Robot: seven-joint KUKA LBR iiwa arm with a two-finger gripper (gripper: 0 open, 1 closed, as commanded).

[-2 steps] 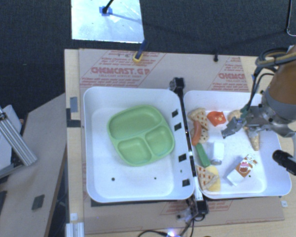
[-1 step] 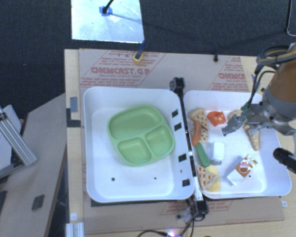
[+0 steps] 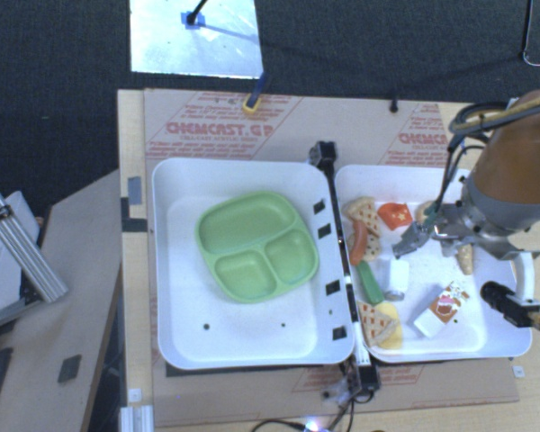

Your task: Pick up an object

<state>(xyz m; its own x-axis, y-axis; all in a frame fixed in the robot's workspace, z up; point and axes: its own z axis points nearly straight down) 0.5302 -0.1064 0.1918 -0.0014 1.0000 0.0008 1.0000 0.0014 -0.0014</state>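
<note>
My gripper (image 3: 432, 241) hangs over the middle of the right bin (image 3: 486, 345), open, with nothing between its fingers. One finger (image 3: 413, 239) points left, just right of a red piece (image 3: 394, 214) and above a white cylinder (image 3: 398, 275). A beige piece (image 3: 466, 258) lies partly hidden under the wrist. Also in this bin are a waffle piece (image 3: 363, 212), an orange sausage (image 3: 358, 239), a green cucumber (image 3: 371, 283), a second waffle with a yellow piece (image 3: 379, 323) and a small white carton with a red label (image 3: 442, 309).
The left bin (image 3: 180, 331) holds a green divided plate (image 3: 255, 245). A black-clipped divider (image 3: 335, 241) runs between the two bins. The bench edge and a metal frame (image 3: 18, 250) lie to the left.
</note>
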